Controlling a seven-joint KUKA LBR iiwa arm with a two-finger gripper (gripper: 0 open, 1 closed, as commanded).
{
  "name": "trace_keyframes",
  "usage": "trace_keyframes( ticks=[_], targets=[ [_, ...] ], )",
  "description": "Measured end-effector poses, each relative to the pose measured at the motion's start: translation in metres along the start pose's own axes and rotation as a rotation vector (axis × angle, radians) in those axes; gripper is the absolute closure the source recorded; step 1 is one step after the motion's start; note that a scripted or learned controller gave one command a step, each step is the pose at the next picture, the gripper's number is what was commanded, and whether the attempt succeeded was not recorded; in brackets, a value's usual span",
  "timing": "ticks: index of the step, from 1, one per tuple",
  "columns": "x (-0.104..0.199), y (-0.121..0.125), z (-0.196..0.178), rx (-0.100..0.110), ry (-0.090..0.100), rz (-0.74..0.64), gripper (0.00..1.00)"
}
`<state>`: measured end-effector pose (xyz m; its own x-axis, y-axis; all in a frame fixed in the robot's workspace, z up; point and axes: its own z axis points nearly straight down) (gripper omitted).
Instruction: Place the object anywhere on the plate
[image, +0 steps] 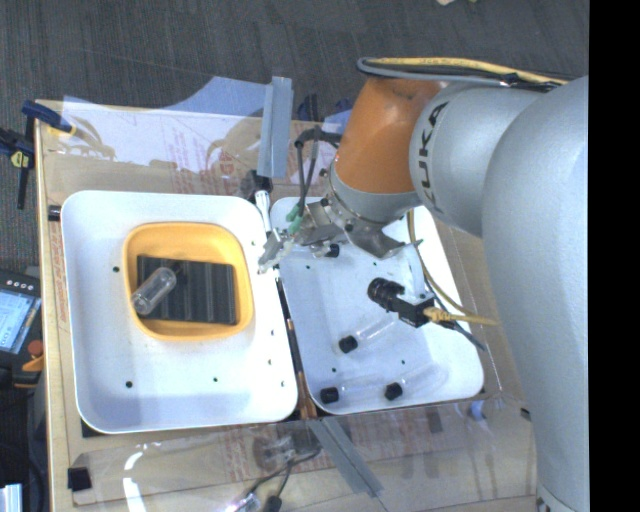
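While the arm (480, 150) leans in from the right, its gripper (272, 245) sits low over the seam between the two white bins.

Can't really tell how far the fingers are spread or if they've got anything, too small and cluttered there. Clear tube-like object (155, 287) lies tilted on the dark ridged center of the yellow plate (190, 245) in the left bin (160, 390), well apart from the gripper. Right bin (440, 375) has a few small black-capped pieces.
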<state>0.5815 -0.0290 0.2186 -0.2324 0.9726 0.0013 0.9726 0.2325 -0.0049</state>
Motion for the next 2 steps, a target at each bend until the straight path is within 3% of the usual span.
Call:
trace_keyframes(
  ticks=[1,2],
  targets=[
    [-0.0585,0.0023,0.0275,0.000,0.000,-0.113,0.00],
    [-0.0585,0.0023,0.0274,0.000,0.000,-0.112,0.00]
  ],
)
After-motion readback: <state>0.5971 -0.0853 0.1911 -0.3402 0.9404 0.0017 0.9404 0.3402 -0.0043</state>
